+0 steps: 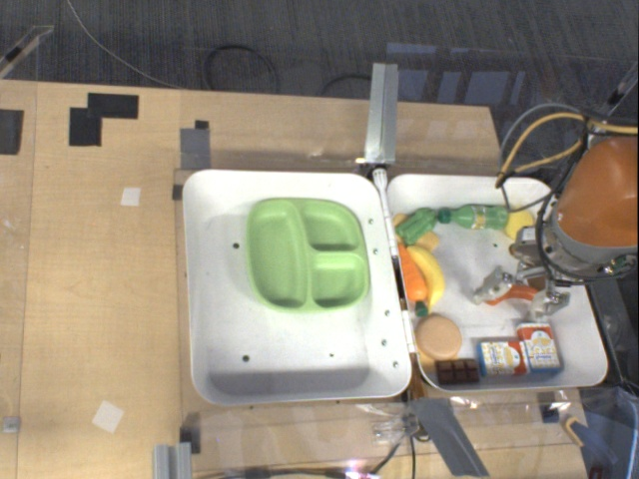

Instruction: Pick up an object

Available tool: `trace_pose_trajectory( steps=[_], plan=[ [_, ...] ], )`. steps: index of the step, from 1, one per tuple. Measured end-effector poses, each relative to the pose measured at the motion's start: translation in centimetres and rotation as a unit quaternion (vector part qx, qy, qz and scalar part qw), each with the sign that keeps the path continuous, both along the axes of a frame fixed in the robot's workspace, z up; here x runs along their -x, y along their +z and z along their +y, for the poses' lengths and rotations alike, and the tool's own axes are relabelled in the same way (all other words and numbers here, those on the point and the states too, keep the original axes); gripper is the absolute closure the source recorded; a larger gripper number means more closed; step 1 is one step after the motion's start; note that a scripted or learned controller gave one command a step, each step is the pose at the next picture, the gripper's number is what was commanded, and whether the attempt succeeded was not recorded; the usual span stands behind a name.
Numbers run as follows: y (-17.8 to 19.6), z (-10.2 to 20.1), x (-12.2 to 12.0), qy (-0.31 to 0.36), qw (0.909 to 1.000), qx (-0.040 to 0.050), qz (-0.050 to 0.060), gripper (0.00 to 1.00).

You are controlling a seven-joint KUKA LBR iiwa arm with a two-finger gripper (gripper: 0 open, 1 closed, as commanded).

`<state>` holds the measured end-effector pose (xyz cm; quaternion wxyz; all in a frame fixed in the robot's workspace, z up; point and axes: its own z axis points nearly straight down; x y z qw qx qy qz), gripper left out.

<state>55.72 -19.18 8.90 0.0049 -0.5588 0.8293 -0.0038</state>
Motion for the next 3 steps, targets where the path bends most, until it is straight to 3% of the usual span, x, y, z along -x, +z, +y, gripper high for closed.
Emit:
trace_pose_trajectory(
  steps=[1, 2, 3],
  plan=[
    [1.4, 0.2, -0.4, 0.001, 1.0, -0.0003, -0.005, 1.0],
    [14.2, -0.3, -8.1, 0.176, 0.9844, 0.0022, -0.001, 1.0],
    [13.9, -0.3, -8.0, 0.176, 0.9844, 0.0006, 0.001, 0.0]
  ],
)
